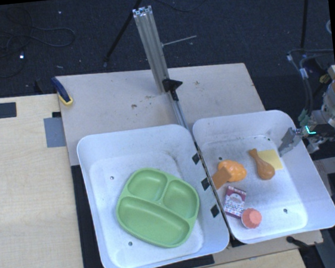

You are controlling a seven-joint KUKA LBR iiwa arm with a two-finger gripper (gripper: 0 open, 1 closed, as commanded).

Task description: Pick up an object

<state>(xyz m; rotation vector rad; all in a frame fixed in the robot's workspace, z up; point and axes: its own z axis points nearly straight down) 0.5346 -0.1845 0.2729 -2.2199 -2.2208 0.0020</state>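
The end effector [289, 139] was seen at the right rim of the right bin [319, 203], its spread not discernible and nothing seen held. A drumstick-shaped toy [262, 164] lay just left of it on a yellow block [272, 158]. A centred descent across its narrow neck would be advised, clear of the rim

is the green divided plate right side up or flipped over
Right side up. The green divided plate lies flat in the left bin, and its three hollow compartments with raised dividers face the camera. No food sits in them.
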